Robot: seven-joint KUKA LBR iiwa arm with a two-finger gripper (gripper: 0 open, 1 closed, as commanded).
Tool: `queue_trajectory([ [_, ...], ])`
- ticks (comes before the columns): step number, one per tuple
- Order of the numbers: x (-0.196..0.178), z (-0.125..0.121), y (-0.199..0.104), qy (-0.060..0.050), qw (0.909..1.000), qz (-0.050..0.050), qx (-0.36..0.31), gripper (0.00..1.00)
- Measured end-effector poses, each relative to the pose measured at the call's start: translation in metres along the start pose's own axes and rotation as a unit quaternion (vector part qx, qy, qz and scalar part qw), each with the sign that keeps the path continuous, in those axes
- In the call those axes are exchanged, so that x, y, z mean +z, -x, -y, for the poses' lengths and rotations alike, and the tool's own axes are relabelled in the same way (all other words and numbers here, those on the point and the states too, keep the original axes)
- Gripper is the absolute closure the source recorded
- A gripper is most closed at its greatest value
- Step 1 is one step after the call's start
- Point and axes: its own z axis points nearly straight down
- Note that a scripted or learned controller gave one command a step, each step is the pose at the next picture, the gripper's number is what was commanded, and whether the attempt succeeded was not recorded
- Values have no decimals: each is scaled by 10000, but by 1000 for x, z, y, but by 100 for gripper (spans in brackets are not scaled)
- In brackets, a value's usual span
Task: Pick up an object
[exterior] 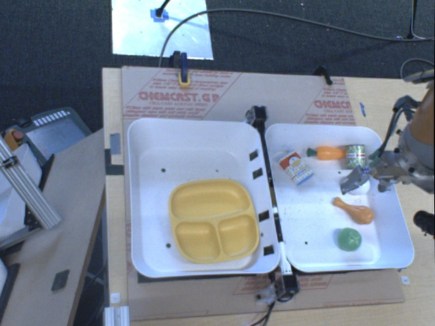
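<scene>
The right bin (387,250) holds several small objects: a red, white and blue carton (296,167), an orange carrot (329,153), a green-labelled can (355,156), an orange drumstick-shaped toy (355,210) and a green ball (349,239). My gripper (369,181) hangs over the right side of this bin, just below the can and above the drumstick toy. Its fingers stand open, and only white bin floor shows between them. It holds nothing.
The left bin (146,182) carries a yellow divided plate (214,219). A black ridge with clips (266,189) separates the two bins. Cardboard lies under both bins, and a grey device (51,138) sits off the bench at the left.
</scene>
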Motion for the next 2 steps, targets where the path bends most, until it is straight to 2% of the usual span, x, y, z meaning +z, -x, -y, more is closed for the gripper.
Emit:
queue_trajectory([
  [1,-7,-3,0,61,10000,11,-16,0],
  [2,51,-11,-4,48,10000,6,-10,0],
])
